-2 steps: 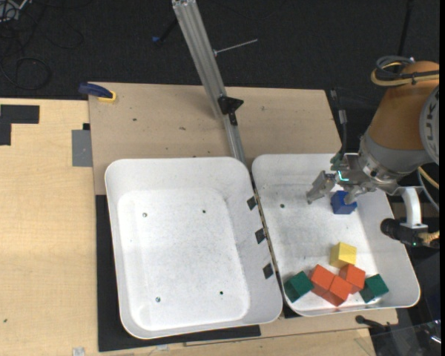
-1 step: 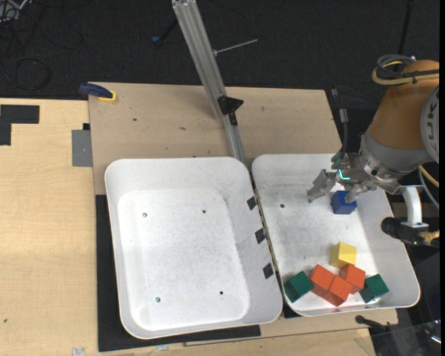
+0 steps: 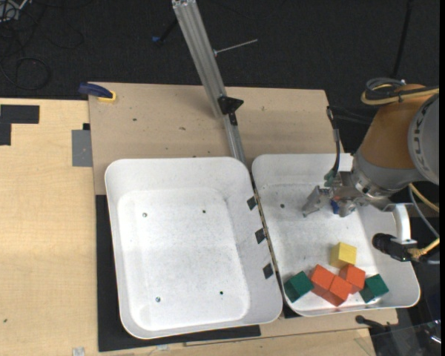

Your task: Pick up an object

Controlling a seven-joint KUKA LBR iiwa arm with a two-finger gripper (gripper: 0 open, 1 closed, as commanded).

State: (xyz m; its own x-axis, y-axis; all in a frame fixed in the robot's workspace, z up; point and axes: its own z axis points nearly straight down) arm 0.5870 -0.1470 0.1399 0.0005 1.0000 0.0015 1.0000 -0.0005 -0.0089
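Several blocks lie bunched at the near end of the right bin point(image 3: 297, 232): a yellow cube point(image 3: 346, 254), two orange blocks point(image 3: 327, 281) point(image 3: 354, 277) and two green blocks point(image 3: 298, 284) point(image 3: 374, 288). My gripper point(image 3: 327, 208) hovers over the middle of that bin, farther back than the blocks and apart from them. Its fingers point(image 3: 311, 205) are spread open, and I see nothing between them.
The left bin point(image 3: 133, 191) sits beside the right one, with black clips point(image 3: 260, 234) along their shared rim. A slanted aluminium bar point(image 3: 208, 65) rises behind the bins. The arm's orange band point(image 3: 389, 128) and grey wrist overhang the right bin's far right side.
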